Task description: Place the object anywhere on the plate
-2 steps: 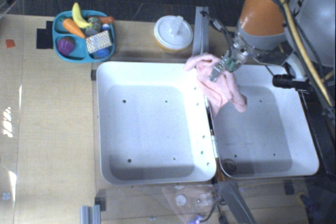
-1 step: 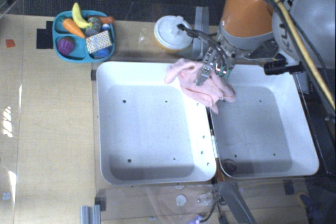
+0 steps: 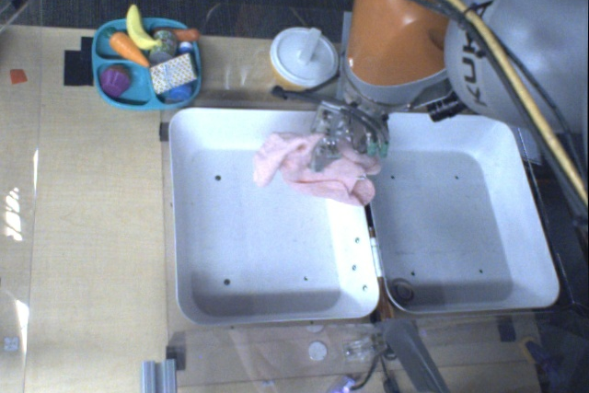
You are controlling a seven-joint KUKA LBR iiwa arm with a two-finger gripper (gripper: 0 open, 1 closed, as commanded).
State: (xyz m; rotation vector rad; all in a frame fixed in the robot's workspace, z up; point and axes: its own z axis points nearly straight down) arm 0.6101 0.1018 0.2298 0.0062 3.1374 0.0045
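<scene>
A crumpled pink cloth (image 3: 313, 168) lies in the left white bin (image 3: 230, 271), in its far right corner against the wall shared with the right bin. My gripper (image 3: 342, 143) points down right over the cloth's right part and touches or nearly touches it. The orange wrist band and grey arm cover the area just behind it. The blue divided plate (image 3: 103, 89) sits on the bench at the far left, outside the bins, well away from the gripper. It carries a toy banana, a carrot, a purple piece and a patterned block.
A white lidded cup (image 3: 303, 57) stands on the bench just behind the left bin, close to the arm. The right white bin (image 3: 460, 225) lies under the arm. Wooden bench surface stretches to the left of the bins.
</scene>
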